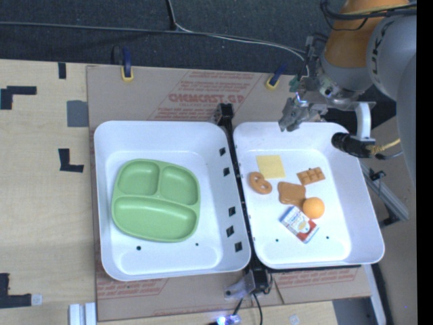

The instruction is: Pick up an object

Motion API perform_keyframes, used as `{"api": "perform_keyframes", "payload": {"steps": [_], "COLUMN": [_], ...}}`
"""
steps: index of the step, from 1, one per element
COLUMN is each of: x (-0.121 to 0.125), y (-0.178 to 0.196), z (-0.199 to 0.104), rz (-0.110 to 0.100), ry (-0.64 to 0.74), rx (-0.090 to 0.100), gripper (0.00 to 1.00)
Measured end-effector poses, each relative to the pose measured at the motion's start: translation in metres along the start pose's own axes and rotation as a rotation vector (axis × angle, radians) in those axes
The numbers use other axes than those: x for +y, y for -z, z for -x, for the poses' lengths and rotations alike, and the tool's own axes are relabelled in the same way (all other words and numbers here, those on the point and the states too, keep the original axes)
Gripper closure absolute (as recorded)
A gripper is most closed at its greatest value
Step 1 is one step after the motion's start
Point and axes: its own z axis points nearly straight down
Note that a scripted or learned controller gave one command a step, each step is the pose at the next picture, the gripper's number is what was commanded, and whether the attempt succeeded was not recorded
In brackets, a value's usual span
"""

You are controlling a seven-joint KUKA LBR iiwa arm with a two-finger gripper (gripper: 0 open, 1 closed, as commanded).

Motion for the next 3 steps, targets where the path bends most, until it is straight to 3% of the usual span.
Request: {"api": "perform_keyframes", "payload": {"steps": [1, 3], "x": [0.003, 0.0], "y": [0.005, -0.018], "z": [-0.053, -0.147], "rz": [0.001, -0.002], "ry": [0.001, 0.0], "rx": [0.001, 0.0], "gripper": [1.0, 1.0]}}
